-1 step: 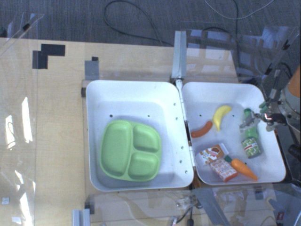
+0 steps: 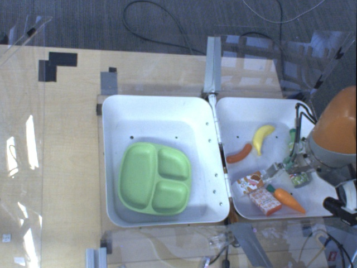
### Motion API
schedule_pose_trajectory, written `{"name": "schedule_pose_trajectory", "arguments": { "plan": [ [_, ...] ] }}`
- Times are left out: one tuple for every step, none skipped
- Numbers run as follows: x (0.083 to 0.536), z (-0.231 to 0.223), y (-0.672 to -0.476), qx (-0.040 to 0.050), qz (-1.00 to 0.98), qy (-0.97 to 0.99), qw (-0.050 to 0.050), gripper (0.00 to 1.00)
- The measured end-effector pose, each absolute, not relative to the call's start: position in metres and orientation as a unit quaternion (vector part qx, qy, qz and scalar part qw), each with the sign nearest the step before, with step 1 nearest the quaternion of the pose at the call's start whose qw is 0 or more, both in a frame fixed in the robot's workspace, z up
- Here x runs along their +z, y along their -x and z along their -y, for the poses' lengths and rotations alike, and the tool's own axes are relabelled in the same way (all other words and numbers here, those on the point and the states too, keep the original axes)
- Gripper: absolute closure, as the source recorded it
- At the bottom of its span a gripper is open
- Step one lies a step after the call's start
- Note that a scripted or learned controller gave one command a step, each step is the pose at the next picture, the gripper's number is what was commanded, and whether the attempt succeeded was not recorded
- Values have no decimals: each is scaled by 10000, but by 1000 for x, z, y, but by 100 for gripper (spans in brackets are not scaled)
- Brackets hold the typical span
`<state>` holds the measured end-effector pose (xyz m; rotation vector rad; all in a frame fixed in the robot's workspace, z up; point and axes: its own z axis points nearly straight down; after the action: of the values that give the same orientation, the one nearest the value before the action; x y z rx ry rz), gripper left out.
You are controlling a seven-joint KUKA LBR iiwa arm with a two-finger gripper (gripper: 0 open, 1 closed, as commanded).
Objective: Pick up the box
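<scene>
Nearest the camera, along the front wall of the right bin [image 2: 245, 108], lie the box [image 2: 264, 201] and a carrot [image 2: 289, 200]. Box: small, red and white print, flat on the bin floor at the front edge, a little left of middle. Carrot: orange with a green stub, just beside the box on its right, lying at a slant.

Right bin, further contents: a small printed packet [image 2: 249, 182] just behind the box, touching it or nearly so. A red sausage-shaped piece [image 2: 239, 153] sits near the left wall, about mid-depth. A banana [image 2: 262, 138] lies behind it, toward the bin's middle. Green items [image 2: 299, 178] sit at the right side under the arm; too hidden to identify.

Left bin [image 2: 114, 166]: one green tray [image 2: 154, 178] with three compartments, flat on the floor toward the front-left corner. Compartments hold nothing visible.

Arm: the gripper [image 2: 290, 166] is over the right side of the right bin, behind and to the right of the box, apart from it. Cannot tell its opening from this angle; nothing is visibly held. Orange band [image 2: 337, 121] at the bin's right edge.

Bench: light wood, with cables [image 2: 162, 24] on the dark floor beyond its back edge.
</scene>
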<state>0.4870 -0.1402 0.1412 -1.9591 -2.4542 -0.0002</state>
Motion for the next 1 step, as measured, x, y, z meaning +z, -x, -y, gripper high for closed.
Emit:
{"name": "schedule_pose_trajectory", "arguments": {
  "plan": [
    [107,109,-502,-13,7901,6130,-13,0]
  ]
}}
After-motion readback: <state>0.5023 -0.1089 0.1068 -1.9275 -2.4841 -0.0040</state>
